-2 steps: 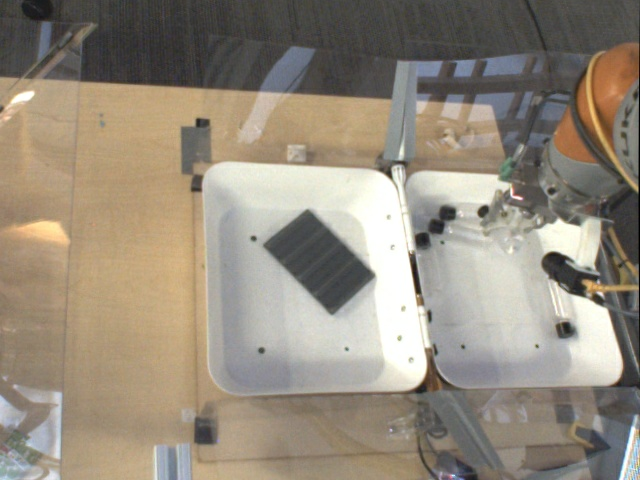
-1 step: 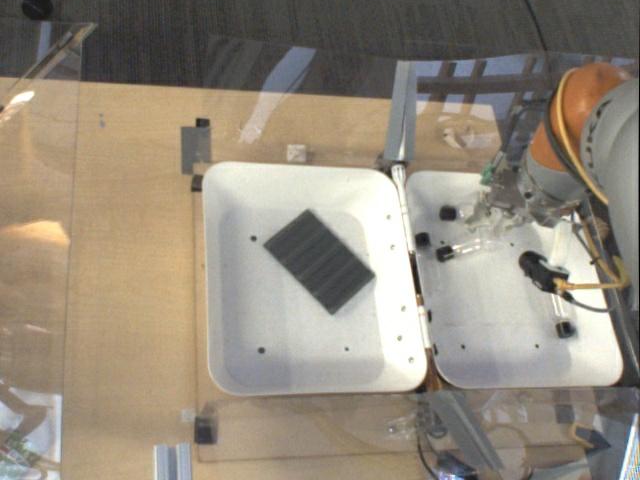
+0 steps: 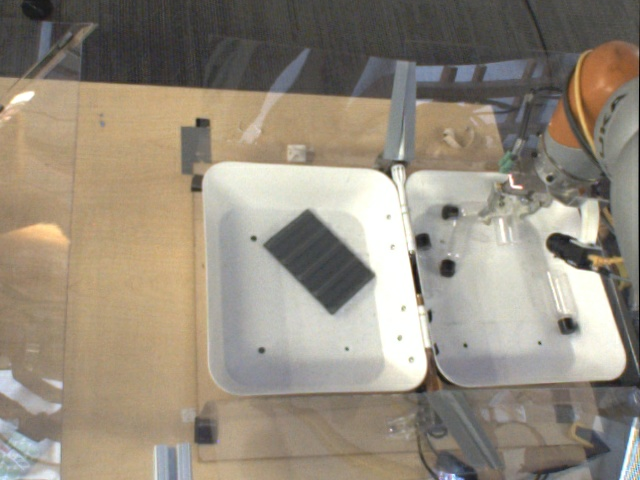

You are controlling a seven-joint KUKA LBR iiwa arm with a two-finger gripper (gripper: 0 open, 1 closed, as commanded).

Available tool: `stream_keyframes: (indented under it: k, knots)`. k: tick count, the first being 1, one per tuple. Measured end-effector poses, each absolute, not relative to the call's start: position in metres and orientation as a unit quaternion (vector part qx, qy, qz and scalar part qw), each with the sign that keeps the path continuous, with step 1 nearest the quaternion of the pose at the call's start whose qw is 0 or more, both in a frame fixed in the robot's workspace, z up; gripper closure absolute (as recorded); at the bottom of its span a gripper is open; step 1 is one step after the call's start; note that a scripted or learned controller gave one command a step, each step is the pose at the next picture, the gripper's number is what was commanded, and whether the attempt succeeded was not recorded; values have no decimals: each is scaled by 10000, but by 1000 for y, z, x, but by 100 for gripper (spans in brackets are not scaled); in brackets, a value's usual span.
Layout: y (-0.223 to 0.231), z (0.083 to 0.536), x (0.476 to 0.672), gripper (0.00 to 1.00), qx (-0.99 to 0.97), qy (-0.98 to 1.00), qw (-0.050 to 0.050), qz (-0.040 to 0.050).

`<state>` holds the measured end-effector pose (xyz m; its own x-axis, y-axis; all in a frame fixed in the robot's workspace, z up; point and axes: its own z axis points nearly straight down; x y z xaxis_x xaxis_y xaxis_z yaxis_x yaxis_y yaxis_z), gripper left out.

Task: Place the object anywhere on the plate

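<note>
pale wood bench [image 3: 120, 268], two white bins [image 3: 230, 368], dark ribbed plate [image 3: 319, 261], grey carpet [image 3: 250, 8]

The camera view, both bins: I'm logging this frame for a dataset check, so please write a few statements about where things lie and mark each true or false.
1. The dark ribbed plate lies in the left bin. True.
2. The plate sits square to the bin's walls. False: it is turned at a slant, corners pointing toward the walls.
3. The gripper is over the right bin, near its far edge. True.
4. The arm reaches in from the view's left. False: the arm, with its orange band, comes in from the right.
5. Small clear tubes with black caps lie on the plate. False: they lie in the right bin.
</note>
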<state>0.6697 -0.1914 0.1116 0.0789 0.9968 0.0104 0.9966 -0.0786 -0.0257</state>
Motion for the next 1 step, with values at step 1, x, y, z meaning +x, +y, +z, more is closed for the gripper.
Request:
stream_keyframes:
  k: [1]
  knots:
    - [-191, 122, 669, 100, -7322, -6809, 132, 78]
